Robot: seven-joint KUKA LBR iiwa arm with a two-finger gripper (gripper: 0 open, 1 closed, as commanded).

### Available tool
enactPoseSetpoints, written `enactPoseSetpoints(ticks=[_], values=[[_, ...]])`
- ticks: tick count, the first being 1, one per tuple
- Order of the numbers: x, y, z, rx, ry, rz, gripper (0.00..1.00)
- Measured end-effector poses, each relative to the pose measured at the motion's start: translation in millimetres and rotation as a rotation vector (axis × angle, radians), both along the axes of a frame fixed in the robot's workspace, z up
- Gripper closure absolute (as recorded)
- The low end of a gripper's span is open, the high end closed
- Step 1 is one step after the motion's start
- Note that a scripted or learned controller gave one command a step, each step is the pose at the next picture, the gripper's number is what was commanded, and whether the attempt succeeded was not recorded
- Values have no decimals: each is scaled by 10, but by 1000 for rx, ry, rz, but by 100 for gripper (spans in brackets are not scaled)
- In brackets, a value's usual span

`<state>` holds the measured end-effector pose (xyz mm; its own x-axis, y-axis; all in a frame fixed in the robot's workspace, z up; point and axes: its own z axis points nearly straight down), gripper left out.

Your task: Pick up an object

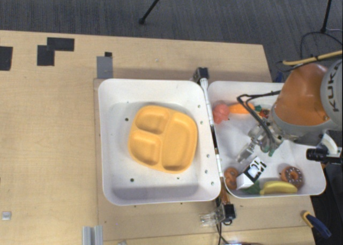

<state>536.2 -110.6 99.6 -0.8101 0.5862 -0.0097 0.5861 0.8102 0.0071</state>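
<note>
Objects for picking: a cluster of small items in the right bin [316, 185], with the gripper [247, 155] low over the bin floor among them.

Along the bin's near edge sit a brown round item [231, 175], a black-and-white box [254, 170] with a green piece [251, 188] just beside it, a yellow banana [278, 187] and a chocolate doughnut [292, 175]. At the far left corner lie a pink ball [221, 113] and an orange piece [238, 109]. The gripper points down-left from the orange-banded wrist; its metal fingers [245, 155] end just above the black-and-white box. Cannot tell how wide they are parted, and nothing is visibly between them. The left bin [115, 185] holds a yellow divided tray [162, 137], tilted slightly, near its middle.
</note>
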Motion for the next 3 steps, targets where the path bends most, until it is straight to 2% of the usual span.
enactPoseSetpoints(ticks=[1,2,3], values=[[-241,209,-109,-2,-3,-180,0],[-225,229,3,2,-4,-178,100],[-227,229,1,2,-4,-178,0]])
